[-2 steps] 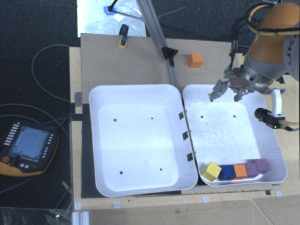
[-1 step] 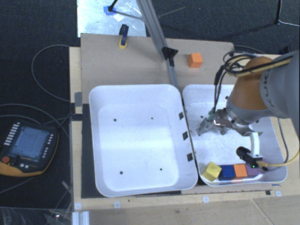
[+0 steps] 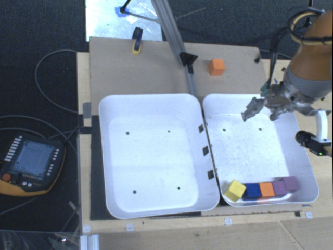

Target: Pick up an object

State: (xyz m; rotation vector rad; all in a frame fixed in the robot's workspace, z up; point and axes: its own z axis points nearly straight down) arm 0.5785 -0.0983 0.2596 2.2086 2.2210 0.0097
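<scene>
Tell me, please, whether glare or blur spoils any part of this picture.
Camera view: the shiny silver sheet behind the bench glares brightly; the two shallow white plastic bins are evenly lit without harsh shadows; the grey two-finger gripper looks slightly soft.

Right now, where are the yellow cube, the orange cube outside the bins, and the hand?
Yellow cube [image 3: 235, 190]: camera view, its top face.
Orange cube on the bench board [image 3: 217, 66]: camera view, its centre.
Hand [image 3: 263, 110]: camera view, midway between its fingertips.
</scene>
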